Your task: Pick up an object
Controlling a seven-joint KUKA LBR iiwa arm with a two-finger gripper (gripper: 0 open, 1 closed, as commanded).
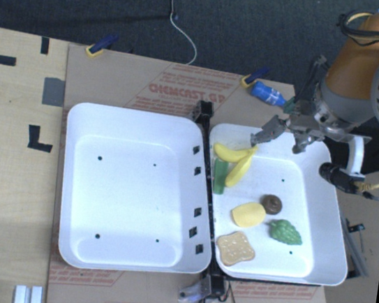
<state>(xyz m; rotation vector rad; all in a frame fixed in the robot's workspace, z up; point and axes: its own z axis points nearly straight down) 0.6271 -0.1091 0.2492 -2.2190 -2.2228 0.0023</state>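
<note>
The right bin (330, 216) holds several toy foods. A yellow banana (235, 159) lies at its far left over a green piece (219, 177). A yellow lump (248, 214), a small brown round piece (271, 204), a green leafy piece (285, 232) and a tan cracker (235, 248) lie nearer the front. My gripper (284, 137) hangs over the bin's far edge, just right of and above the banana. It is open, with nothing between its fingers (267, 131).
The left bin (74, 165) sits beside it, joined by a black hinge strip (202, 184). Both rest on cardboard (177, 92). A blue clamp (267, 93) lies behind the right bin, another clamp (101, 44) at the far left, and a white cable (184, 33) runs down from the back.
</note>
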